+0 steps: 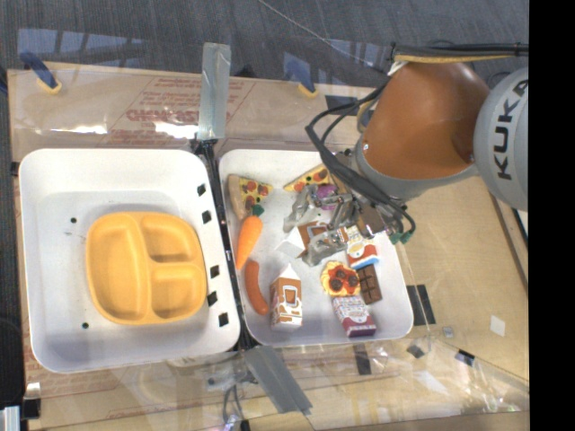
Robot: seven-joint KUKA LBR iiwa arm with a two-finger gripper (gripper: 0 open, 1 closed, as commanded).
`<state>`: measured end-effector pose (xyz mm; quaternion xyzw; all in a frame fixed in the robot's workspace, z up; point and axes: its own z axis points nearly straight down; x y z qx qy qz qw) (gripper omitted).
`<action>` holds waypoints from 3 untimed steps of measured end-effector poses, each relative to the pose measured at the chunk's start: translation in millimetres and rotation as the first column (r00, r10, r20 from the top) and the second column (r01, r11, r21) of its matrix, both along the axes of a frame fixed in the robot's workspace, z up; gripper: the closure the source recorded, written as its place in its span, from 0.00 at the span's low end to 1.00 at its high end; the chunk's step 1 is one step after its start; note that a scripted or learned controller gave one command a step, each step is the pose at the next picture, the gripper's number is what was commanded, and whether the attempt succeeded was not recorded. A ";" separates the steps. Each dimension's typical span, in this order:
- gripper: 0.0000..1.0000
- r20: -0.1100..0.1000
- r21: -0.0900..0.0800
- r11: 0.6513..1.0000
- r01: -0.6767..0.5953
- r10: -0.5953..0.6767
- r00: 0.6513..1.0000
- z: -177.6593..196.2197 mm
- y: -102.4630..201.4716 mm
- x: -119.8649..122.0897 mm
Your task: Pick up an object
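Observation:
The right bin [395, 317] holds several toy foods. A pizza slice [247, 189] lies at its back left and a carrot [248, 241] just in front of that, with a sausage [256, 287] nearer the front. An orange-and-white carton [287, 302], a round pizza piece [340, 278], a chocolate bar [369, 284] and a small red box [355, 317] lie toward the front. My gripper [325, 225] hangs low over the middle of this bin, right above a small brown piece [316, 236]. Another pizza slice [310, 180] shows just behind it.
The left bin [45, 187] holds a yellow divided plate [144, 266]. The orange wrist band [422, 124] and cables loom over the right bin's back right part. A taped ridge [214, 88] runs behind the gap between the bins.

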<state>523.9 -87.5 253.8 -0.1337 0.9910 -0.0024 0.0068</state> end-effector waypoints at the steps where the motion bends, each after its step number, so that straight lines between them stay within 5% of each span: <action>1: 1.00 -0.011 0.000 0.995 -0.105 0.105 0.994 18.0 -107.3 44.5; 2: 1.00 -0.016 0.004 0.997 0.071 -0.071 0.997 -51.0 -97.2 -37.7; 3: 1.00 -0.009 0.004 0.917 0.398 -0.398 0.917 6.9 -53.8 20.0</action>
